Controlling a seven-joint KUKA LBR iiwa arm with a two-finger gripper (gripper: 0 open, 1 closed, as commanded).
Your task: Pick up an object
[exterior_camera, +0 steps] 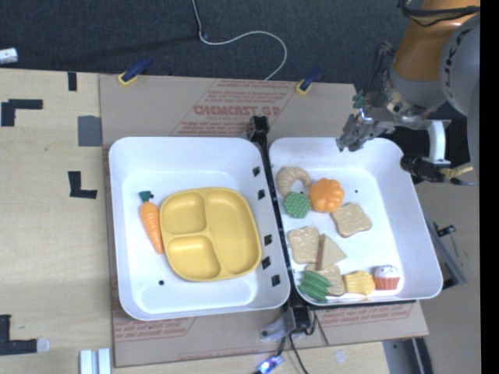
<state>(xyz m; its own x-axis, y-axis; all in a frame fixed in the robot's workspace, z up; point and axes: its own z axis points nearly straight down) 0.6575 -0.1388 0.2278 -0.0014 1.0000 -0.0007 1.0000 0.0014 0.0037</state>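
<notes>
The right bin (405,209) holds several toy foods: a beige pretzel ring (291,178), a green round piece (296,205), an orange pumpkin (327,195), toast slices (351,220), a cracker stack (312,246), green beans (314,285), a yellow piece (359,283) and a cupcake (386,276). My gripper (352,139) hangs over the bin's far rim, up and right of the pumpkin. It touches none of the foods, and nothing shows between its fingers.
The left bin (125,209) holds a yellow divided plate (210,233) and an orange carrot (150,222) beside it. Black clips join the bins along the middle (269,209). A white cable (242,37) lies on the dark mat behind the cardboard.
</notes>
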